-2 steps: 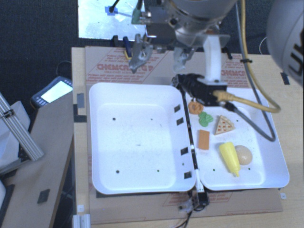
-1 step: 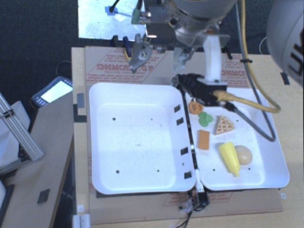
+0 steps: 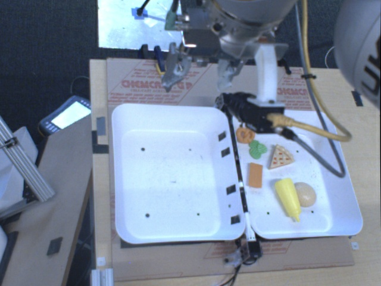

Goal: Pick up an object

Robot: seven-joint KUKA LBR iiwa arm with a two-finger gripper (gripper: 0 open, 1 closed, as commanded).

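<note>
The gripper point(image 3: 199, 70) hangs high over the bins' far edge, fingers apart, holding nothing. To grasp well, it should drop onto the corn point(image 3: 288, 198), straddling its narrow width, clear of the egg point(image 3: 306, 193).

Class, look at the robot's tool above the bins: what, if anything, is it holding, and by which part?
Nothing is held. The tool hangs open above the back edge of the bins, with no object between its fingers. The toy foods, such as the yellow corn, lie in the right bin.

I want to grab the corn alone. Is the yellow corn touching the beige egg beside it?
Touching, it seems: the camera view shows the corn and the egg edge to edge in the right bin, no white between them.
</note>
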